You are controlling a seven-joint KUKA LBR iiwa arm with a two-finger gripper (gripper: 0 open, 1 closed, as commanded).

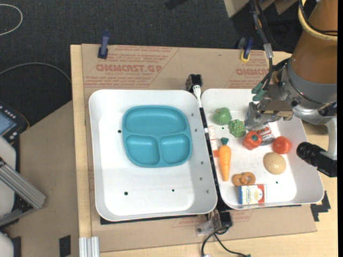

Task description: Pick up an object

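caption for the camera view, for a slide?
Grey KUKA arm's gripper hovers over toy food in the right white bin; a teal three-compartment plastic plate lies in the left white bin.

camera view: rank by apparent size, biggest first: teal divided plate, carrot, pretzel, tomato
1. teal divided plate, by far
2. carrot
3. pretzel and tomato: look about alike, not ranking them

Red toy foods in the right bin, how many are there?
2. A red pepper lies just below the gripper; a red tomato sits to its right. The arm could hide others.
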